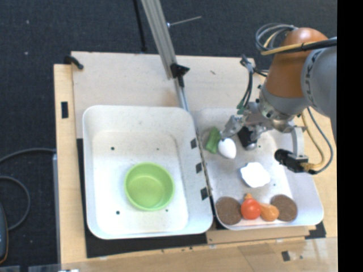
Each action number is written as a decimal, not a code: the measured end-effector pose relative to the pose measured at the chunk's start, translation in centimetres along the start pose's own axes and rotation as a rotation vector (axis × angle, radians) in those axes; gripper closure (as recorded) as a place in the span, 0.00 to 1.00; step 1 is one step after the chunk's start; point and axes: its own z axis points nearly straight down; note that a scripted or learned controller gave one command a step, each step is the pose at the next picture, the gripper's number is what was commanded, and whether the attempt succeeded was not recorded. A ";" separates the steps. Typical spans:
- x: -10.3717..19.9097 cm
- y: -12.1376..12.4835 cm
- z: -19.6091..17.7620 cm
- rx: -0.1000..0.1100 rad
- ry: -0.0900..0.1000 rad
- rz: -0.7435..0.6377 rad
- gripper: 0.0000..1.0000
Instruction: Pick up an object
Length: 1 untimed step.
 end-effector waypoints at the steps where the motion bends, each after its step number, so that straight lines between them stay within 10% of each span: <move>1: -0.7 -0.1 4.4 0.000 0.000 0.001 0.00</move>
